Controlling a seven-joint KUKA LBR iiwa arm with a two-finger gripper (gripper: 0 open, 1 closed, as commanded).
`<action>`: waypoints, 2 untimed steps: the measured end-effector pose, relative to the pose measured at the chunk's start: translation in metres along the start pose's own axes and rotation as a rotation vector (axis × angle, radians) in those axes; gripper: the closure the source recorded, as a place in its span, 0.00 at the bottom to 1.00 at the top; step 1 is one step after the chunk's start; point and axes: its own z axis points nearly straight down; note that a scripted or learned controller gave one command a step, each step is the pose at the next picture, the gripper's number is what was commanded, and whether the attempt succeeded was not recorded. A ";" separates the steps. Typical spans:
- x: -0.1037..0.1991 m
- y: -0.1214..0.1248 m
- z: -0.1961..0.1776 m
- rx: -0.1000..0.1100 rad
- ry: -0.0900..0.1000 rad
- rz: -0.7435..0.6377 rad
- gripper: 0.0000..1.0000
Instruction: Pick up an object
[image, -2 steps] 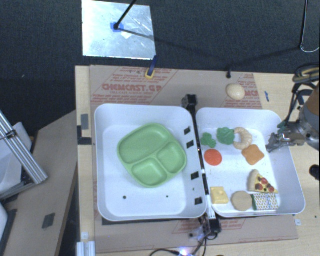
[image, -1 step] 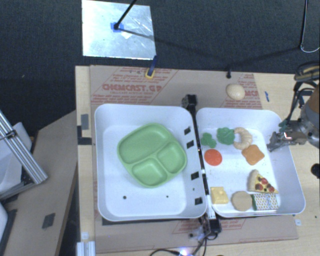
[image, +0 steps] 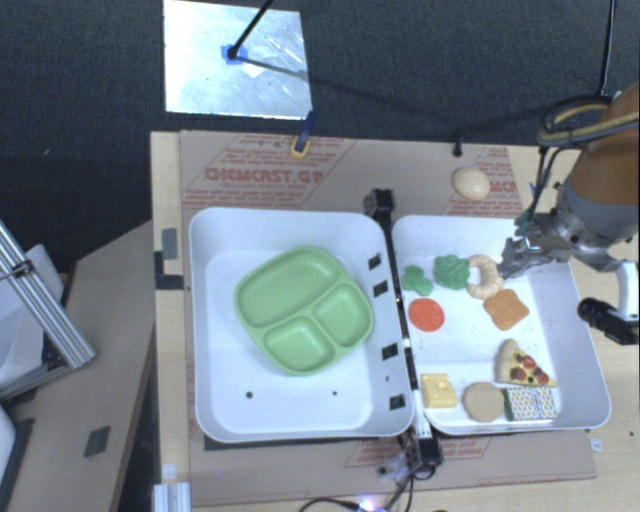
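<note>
The right bin (image: 580, 330) holds several toy foods: a green broccoli piece (image: 452, 271), a small green leaf (image: 417, 282), a red tomato slice (image: 427, 315), a beige ring-shaped pretzel (image: 485, 277), a toast slice (image: 506, 309), a pizza slice (image: 523, 365), a cheese cube (image: 437, 390), a round cookie (image: 484, 402) and a patterned cracker (image: 531, 404). My gripper (image: 515, 258) hangs low over the bin's upper right part, its tip just right of the pretzel's top. I see nothing held in it.
The left bin (image: 215, 300) carries a green divided plate (image: 303, 309). A beige egg-shaped ball (image: 471, 182) lies on the cardboard behind the right bin. The black divider (image: 395, 310) runs between the bins. The arm's grey body (image: 600, 200) overhangs the right bin's far corner.
</note>
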 end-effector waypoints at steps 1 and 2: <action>0.042 0.031 0.007 0.000 0.000 0.000 1.00; 0.082 0.059 0.007 0.001 0.001 0.000 1.00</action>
